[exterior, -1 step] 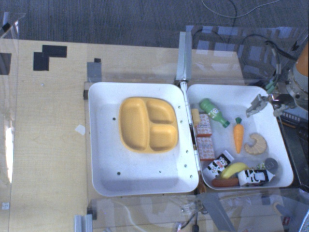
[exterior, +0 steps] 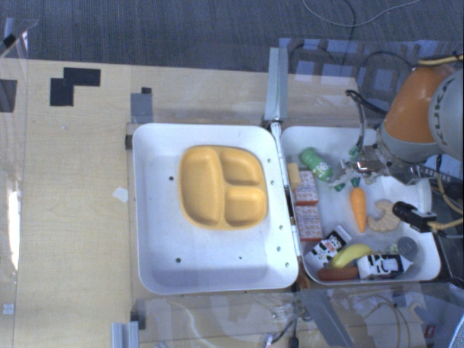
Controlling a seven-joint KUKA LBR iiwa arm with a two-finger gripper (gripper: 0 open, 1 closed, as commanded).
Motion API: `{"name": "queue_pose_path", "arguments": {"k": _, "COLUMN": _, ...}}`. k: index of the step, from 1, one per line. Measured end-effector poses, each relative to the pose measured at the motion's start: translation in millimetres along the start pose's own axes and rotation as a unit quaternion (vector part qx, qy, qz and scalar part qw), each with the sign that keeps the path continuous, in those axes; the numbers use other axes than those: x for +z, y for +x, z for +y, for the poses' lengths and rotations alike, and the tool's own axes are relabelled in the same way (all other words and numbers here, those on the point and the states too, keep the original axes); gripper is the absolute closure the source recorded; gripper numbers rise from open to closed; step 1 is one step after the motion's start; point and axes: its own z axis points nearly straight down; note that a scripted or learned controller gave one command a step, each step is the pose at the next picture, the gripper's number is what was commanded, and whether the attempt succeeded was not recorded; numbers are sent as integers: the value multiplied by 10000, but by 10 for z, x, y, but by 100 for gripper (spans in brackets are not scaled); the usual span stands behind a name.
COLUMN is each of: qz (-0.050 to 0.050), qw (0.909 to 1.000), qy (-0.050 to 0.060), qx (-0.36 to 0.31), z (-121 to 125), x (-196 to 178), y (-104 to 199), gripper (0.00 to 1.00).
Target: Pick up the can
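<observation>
A small green can (exterior: 315, 162) lies on its side near the back left of the right bin (exterior: 433, 267). My gripper (exterior: 352, 168) hangs just to the right of it, over the leafy top of a carrot (exterior: 358, 207). A narrow gap separates the gripper from the can. The grey wrist with its orange band (exterior: 409, 114) rises behind the gripper and hides the bin's back right corner.
The right bin also holds red snack boxes (exterior: 309, 203), a banana (exterior: 350, 254), a sausage (exterior: 338, 273), two black-and-white cartons (exterior: 380, 265), a pale pretzel-shaped piece (exterior: 382, 217) and a grey round tin (exterior: 407, 248). A yellow divided tray (exterior: 222, 185) sits in the left bin (exterior: 167, 267).
</observation>
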Motion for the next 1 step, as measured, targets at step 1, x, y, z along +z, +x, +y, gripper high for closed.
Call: {"name": "queue_pose_path", "arguments": {"k": 1, "qz": -2, "qw": 9995, "qy": -13, "qx": 317, "z": -173, "x": -212, "y": -129, "gripper": 0}}
